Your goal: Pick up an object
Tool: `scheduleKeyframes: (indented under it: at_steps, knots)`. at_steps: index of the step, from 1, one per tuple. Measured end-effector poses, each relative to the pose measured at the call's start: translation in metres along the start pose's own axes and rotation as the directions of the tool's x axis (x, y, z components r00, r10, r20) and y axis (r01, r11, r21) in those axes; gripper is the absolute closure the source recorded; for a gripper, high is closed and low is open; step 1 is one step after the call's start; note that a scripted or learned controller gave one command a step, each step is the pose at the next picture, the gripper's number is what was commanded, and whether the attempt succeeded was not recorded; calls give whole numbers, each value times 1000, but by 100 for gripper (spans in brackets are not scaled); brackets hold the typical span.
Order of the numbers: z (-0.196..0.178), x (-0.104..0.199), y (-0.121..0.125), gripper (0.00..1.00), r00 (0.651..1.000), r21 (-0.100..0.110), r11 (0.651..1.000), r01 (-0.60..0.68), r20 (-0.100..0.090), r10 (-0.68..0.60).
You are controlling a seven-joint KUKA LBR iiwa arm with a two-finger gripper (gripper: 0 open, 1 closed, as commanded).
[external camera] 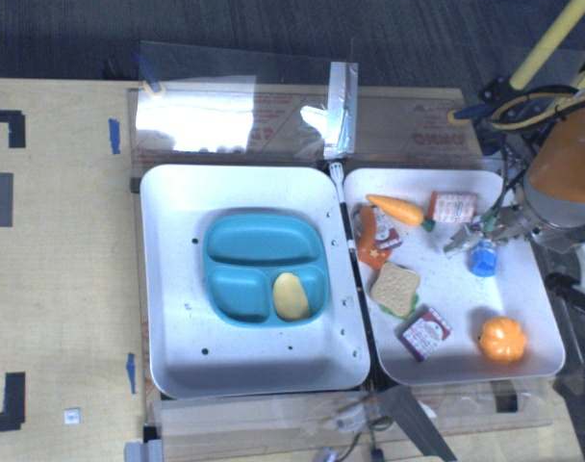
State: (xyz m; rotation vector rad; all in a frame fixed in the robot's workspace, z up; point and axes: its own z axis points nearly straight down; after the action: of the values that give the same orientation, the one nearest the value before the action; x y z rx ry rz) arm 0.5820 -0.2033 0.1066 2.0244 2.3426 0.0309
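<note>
My gripper [477,235] hangs over the upper right part of the right bin [543,301], reaching in from the right under the orange-banded wrist [567,166]. A small blue object [483,259] lies directly under the gripper; whether they touch cannot be told. A red and white packet [452,207] sits just left of the gripper. An orange carrot [396,210] lies at the bin's top left, above an orange packet [374,239]. Mid-bin sits a tan bread slice [395,288]. A dark red packet [425,334] and an orange round fruit [502,339] lie near the front.
The left bin [167,287] holds a blue divided tray [259,258] with a yellow oval object [291,296] in its lower right compartment. A clear sheet [235,114] and a metal bar [341,109] lie behind the bins. Cables [523,104] crowd the back right.
</note>
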Motion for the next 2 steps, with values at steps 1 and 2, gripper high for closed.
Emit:
scheduleKeyframes:
  at_steps: [1,2]
  knots:
    - [-13,-2,4,100,1000,-12,1000,-1,7,1]
    - [14,-10,73,100,1000,42,999,24,-21,-24]
